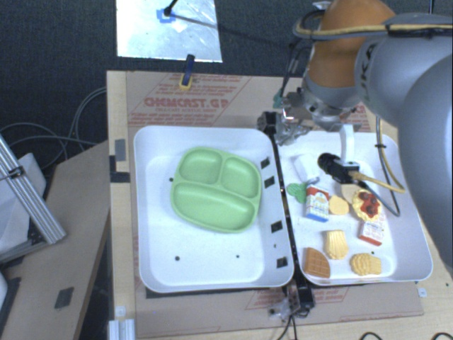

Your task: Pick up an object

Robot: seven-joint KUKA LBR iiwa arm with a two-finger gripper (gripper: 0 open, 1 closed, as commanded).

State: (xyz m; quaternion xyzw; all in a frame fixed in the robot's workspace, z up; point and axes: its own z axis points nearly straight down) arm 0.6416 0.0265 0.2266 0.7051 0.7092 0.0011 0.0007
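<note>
Gripper point(287, 122) is hovering over the far-left corner of the right bin point(407, 250), close to the divider; cannot tell whether it is open or clenched. Pickable items are lying in that bin: white block point(303, 167) nearest, red-and-white carton point(318, 204), toy food pieces point(335, 244) crowding beyond. Risks I am weighing: dropping here and striking the bin wall or grabbing air; among the packed pieces, shoving neighbours instead of gripping one
</note>
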